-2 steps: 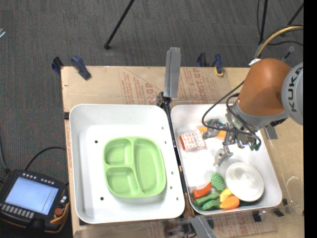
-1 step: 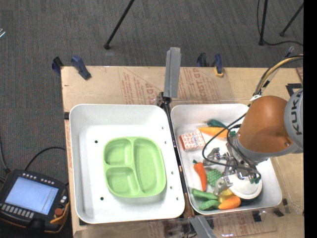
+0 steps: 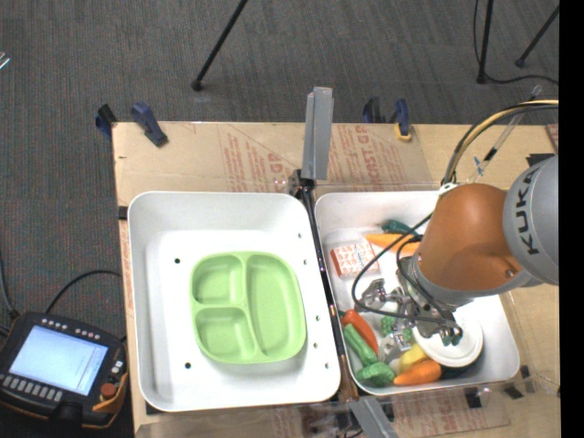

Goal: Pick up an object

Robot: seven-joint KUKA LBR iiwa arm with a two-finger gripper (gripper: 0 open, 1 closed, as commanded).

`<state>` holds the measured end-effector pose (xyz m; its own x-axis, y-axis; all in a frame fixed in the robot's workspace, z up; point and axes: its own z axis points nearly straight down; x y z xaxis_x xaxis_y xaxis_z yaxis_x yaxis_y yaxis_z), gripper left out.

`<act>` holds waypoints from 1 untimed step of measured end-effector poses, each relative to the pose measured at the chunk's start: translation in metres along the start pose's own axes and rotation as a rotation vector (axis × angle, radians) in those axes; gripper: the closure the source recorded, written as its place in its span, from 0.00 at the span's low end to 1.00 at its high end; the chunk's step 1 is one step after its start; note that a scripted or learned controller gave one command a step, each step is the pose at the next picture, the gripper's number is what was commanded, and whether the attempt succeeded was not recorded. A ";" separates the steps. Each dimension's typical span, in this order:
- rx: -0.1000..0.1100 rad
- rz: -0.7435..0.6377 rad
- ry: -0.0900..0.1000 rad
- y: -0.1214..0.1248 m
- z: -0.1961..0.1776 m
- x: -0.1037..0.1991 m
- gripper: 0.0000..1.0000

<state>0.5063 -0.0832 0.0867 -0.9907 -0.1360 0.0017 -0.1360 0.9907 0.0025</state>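
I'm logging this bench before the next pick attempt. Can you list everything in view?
left bin: 1, white, left half of the bench
right bin: 1, white, right half of the bench
divided tray: 1, light green, in the left bin
small carton: 1, white and red, in the right bin by its left wall
small pieces: several, red, green, yellow, orange, mostly in the right bin's front
round disc: 1, white, front of the right bin
cardboard sheet: 1, brown, under both bins
clamps: several, blue, at the bench's back edge
screen unit: 1, black, lower left
arm: 1, grey and orange, over the right bin
pincer: 1, metal, among the small pieces
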 end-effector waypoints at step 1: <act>0.001 -0.007 0.001 0.001 -0.010 -0.001 1.00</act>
<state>0.5073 -0.0820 0.0971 -0.9898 -0.1425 0.0027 -0.1425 0.9898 0.0017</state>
